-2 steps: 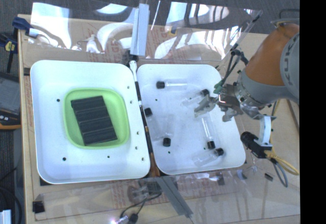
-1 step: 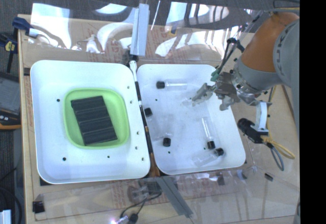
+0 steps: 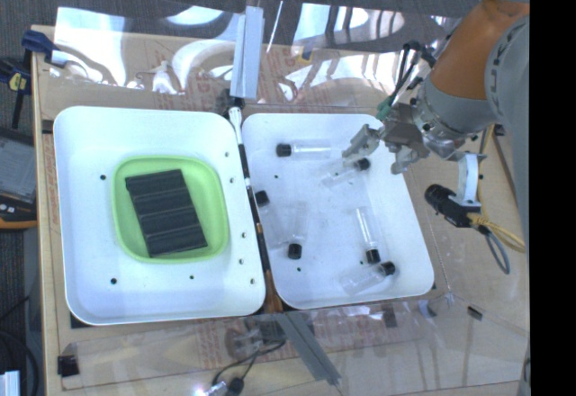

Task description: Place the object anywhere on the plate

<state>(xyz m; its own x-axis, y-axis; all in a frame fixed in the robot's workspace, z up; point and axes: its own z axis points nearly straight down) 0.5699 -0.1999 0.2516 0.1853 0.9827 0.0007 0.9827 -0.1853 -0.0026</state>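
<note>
Two white bins share the bench: the dark object (image 3: pixel 166 211) already lies on the green plate (image 3: pixel 123 190), while the gripper (image 3: pixel 382 147) hovers spread, holding nothing, over the right bin (image 3: pixel 409 246).

I count two shallow white bins on my counter, a left bin (image 3: pixel 81 205) and a right bin (image 3: pixel 405 232). In the left one I see one green plate (image 3: pixel 124 205) carrying one dark ribbed block (image 3: pixel 165 212). In the right one I make out about five clear vials with black caps: (image 3: pixel 304 150), (image 3: pixel 346 171), (image 3: pixel 365 234), (image 3: pixel 367 276) and a fainter one (image 3: pixel 283 232). Their clear bodies blur into the white, so the vial count is unsure.
</note>
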